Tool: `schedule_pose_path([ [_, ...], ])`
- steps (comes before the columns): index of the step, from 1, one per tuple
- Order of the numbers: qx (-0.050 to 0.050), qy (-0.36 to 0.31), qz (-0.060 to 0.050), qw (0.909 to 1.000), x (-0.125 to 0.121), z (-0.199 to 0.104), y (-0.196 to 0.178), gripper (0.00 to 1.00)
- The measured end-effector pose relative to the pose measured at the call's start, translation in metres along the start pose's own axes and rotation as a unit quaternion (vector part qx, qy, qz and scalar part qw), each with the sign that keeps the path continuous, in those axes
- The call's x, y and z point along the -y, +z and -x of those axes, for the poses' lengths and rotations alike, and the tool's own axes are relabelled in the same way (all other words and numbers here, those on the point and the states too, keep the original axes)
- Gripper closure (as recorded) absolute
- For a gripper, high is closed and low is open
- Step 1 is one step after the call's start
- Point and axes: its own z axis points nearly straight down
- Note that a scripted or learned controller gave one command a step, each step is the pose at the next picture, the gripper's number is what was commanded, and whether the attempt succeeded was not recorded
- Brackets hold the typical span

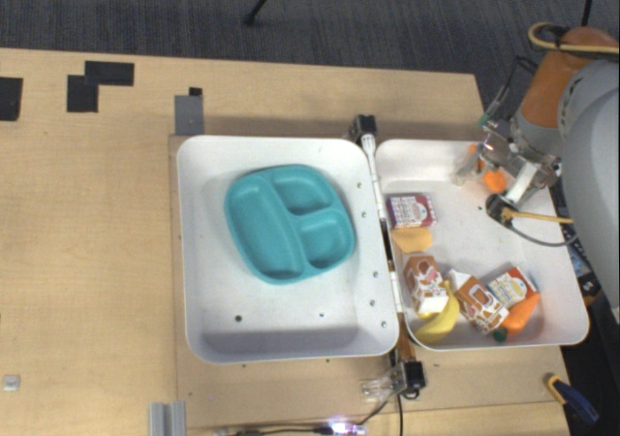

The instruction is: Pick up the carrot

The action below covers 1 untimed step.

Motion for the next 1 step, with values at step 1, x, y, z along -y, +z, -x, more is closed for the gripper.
schedule_pose_path([
  [1, -0.002, -0.005, 0.009, 0.9999, -0.0024, -0.0035, -0.0133, 1.00],
])
